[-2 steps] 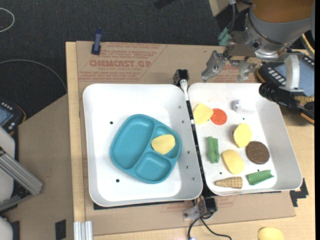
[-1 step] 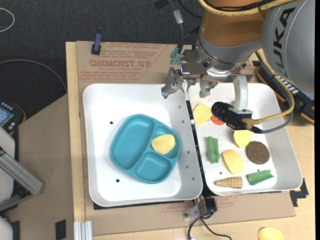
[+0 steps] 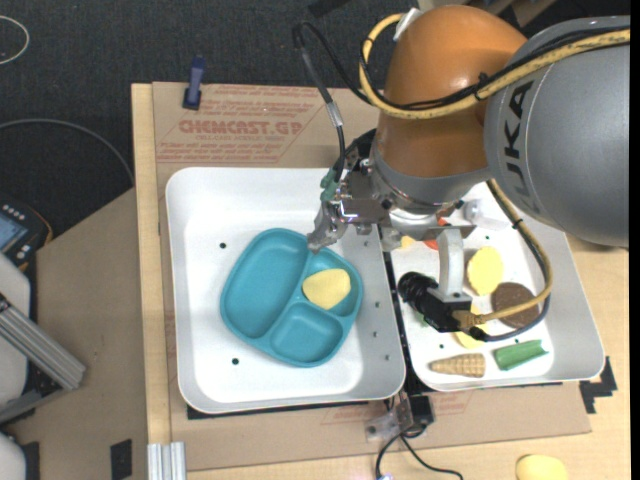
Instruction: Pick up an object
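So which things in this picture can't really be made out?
- End effector: dark and small over the left bin; open or shut, I cannot tell.
- Right bin: its far part is hidden under the arm.
- Brown round piece: partly behind a cable, what it is stays unclear.
- Yellow thing at the bottom: cut off by the edge.

robotics lab | KUKA arm (image 3: pixel 560 118) | white bins (image 3: pixel 190 268) | loose cables (image 3: pixel 60 138)
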{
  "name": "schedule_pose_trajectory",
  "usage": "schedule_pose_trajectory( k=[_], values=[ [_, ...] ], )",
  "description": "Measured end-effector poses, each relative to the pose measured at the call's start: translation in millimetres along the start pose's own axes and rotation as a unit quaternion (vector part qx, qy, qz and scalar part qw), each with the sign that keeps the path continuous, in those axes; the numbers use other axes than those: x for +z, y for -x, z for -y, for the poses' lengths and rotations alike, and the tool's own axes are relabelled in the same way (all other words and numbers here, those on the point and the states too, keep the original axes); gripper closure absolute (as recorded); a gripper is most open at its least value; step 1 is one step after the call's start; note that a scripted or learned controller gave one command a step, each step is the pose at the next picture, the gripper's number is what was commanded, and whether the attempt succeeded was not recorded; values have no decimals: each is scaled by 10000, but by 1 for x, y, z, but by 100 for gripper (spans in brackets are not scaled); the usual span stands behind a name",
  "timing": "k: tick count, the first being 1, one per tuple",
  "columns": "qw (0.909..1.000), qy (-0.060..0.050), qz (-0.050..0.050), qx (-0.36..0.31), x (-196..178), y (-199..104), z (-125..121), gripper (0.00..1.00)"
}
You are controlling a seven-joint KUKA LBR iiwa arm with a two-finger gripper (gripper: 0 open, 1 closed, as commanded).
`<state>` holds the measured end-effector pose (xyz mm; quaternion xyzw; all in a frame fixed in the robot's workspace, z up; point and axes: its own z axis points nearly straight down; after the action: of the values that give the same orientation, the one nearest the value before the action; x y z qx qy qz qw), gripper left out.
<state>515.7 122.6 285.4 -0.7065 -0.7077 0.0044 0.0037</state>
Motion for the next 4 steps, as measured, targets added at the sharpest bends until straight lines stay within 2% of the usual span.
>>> schedule_pose_trajectory(
  k=[1,2,3,4],
  values=[
    [10000,65,-10,14,-15,1,-3,100],
    [9999,101,-34,-36,-93,-59,16,100],
    [10000,71,-11,-5,-99,-56,15,100],
    [10000,2,12,37,-24,-9,39,100]
  ],
)
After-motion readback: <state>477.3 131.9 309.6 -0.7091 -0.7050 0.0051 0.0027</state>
